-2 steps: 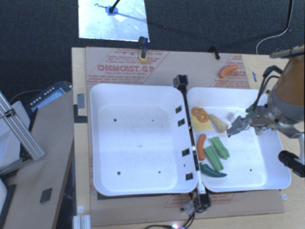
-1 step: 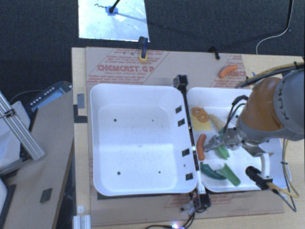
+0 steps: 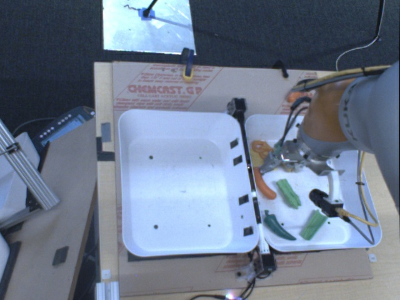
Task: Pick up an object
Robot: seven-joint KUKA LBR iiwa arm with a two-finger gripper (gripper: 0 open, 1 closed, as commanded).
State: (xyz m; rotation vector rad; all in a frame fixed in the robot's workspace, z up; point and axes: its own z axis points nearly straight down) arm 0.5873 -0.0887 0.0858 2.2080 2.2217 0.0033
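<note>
Your long orange carrot-shaped piece [image 3: 265, 186] lies in the right white bin [image 3: 356, 233], near its left wall. The gripper [image 3: 273, 162] hangs just above its upper end; you cannot tell its grip. 2 light green blocks [image 3: 289, 192] and 1 dark green pepper shape [image 3: 275, 226] lie nearby.

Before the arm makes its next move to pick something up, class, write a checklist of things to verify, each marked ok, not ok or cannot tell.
1. Objects available in the right bin: ok; orange piece, light green piece, dark green piece, second light green piece.
2. Tool over that bin: ok.
3. Tool near a target: ok, beside the orange piece.
4. Object held: cannot tell.
5. Pieces lie apart: ok.
</note>
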